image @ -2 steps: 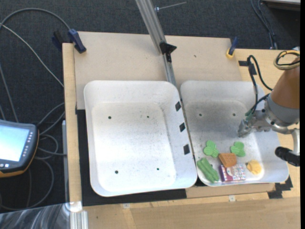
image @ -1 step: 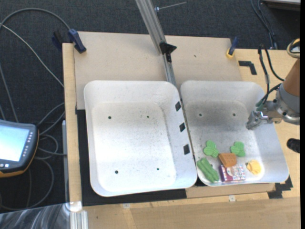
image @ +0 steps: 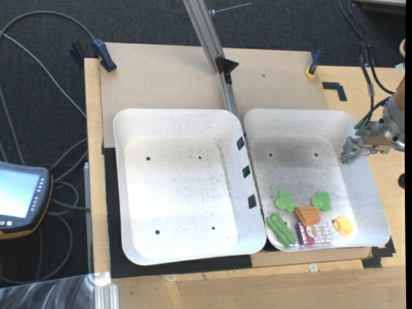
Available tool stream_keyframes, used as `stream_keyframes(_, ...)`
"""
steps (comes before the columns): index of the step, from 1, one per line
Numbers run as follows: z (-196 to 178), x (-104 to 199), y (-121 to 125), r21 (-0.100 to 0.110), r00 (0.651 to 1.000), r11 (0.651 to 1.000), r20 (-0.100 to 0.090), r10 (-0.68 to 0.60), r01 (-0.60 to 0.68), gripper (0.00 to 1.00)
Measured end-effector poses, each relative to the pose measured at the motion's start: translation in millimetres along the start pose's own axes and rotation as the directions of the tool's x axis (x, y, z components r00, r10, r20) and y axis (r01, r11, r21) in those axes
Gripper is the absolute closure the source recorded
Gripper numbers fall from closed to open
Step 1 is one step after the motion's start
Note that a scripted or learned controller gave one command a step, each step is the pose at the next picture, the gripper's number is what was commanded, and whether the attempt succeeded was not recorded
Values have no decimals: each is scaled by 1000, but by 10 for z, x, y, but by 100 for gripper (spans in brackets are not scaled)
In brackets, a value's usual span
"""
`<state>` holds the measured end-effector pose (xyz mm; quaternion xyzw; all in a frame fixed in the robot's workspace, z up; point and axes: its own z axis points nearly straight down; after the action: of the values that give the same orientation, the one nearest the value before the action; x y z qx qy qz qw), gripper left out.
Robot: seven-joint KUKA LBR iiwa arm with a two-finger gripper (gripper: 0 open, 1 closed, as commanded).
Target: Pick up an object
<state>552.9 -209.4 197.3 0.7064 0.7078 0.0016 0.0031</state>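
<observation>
The right white bin (image: 302,140) holds a cluster of small objects in its near right corner. There is a green lump (image: 284,202), a second green piece (image: 322,201), an orange block (image: 308,215), a yellow piece (image: 344,225), a long green piece (image: 280,229) and a pink-and-purple packet (image: 314,234). My gripper (image: 351,150) hangs over the bin's right rim, well back from the cluster and apart from every object. Nothing is visible in its grasp.
The left white bin (image: 174,185) sits beside the right one. A slanted metal pole (image: 203,31) runs down to the gap between the bins. Clamps (image: 103,53) hold the bench's back corners. A tablet (image: 19,198) and cables lie off the bench at left.
</observation>
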Motion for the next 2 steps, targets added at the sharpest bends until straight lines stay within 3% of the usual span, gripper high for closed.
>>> stream_keyframes(1,-479,76,-6,0,1000,1000,0,-1,1,100)
stream_keyframes(2,-572,580,-31,6,1000,1000,-5,-5,5,100)
